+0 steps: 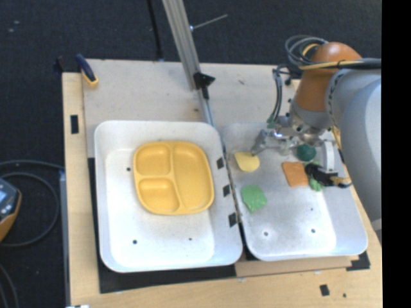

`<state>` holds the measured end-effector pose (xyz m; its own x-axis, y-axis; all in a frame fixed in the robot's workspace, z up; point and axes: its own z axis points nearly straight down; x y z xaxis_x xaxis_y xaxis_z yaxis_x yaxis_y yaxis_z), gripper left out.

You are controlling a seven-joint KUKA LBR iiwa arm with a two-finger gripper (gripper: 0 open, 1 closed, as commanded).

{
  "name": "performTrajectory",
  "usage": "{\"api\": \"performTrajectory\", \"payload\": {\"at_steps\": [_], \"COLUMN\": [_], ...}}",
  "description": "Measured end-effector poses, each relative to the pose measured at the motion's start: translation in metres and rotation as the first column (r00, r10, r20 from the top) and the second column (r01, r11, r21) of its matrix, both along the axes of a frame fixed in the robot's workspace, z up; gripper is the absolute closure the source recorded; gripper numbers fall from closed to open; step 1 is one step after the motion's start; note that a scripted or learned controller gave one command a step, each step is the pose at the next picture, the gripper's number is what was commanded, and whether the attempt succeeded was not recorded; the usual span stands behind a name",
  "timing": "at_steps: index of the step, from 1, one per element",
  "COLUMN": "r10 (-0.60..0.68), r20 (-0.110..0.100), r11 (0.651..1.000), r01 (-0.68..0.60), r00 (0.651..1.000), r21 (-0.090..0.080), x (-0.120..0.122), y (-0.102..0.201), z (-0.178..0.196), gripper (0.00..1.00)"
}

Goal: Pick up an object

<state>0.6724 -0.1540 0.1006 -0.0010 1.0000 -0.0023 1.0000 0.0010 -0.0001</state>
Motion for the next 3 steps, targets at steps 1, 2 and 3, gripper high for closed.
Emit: {"api": "performTrajectory", "payload": {"at_steps": [1, 2, 3], "r10": [0.001, 0.001, 0.000], "r20": [0.006, 0.007, 0.009], "r11": [1.000, 1.000, 1.000], "r01": [-0.001, -0.001, 0.000], "r00": [1.000, 1.000, 1.000], "r21": [-0.003, 0.001, 0.000], "x": [0.001, -0.001, -0.001], "y": [-0.001, 0.004, -0.003], "z": [0.013, 0.075, 0.140], "gripper": [1.00, 1.00, 1.00]}}
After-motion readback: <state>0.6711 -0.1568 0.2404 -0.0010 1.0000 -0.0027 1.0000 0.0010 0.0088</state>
